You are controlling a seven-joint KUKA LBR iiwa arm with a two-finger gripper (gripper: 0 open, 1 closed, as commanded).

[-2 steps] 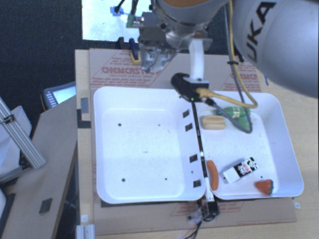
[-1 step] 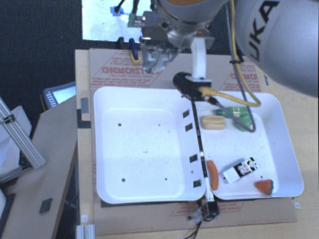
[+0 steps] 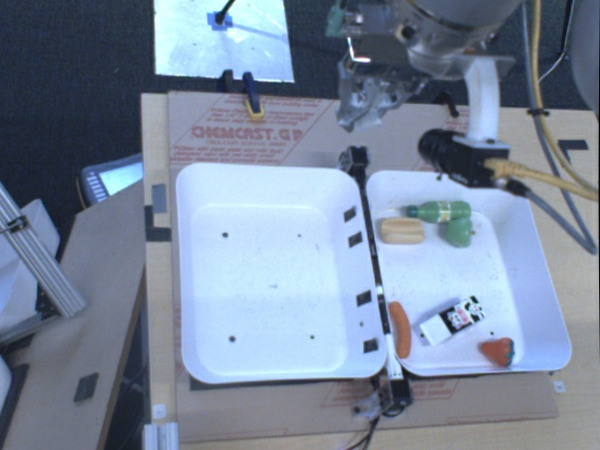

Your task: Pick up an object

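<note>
Objects for picking all lie in the right bin (image 3: pixel 539 251); the left bin (image 3: pixel 202 279) beside it carries nothing to lift. Going left to right across the right bin: an orange sausage-shaped piece (image 3: pixel 400 329) lies along the dividing wall at about 7 o'clock, a tan bread-like block (image 3: pixel 400 231) sits at 11 o'clock, a small white carton with black patches (image 3: pixel 450 320) rests tilted near 6 o'clock, a green bottle (image 3: pixel 439 212) with a green lump (image 3: pixel 458 233) touching it lies at 12 o'clock, and a red strawberry-like piece (image 3: pixel 498 351) sits at 5 o'clock by the rim. The gripper (image 3: pixel 367 101) hangs above the bench behind the bins, at 12 o'clock of the dividing wall, carrying nothing; its finger spread cannot be told. The step in hand looks like the approach: no item is chosen yet. Next, the arm would need to swing toward 5 o'clock and descend over one piece; the carton, standing apart, seems the easiest.
</note>
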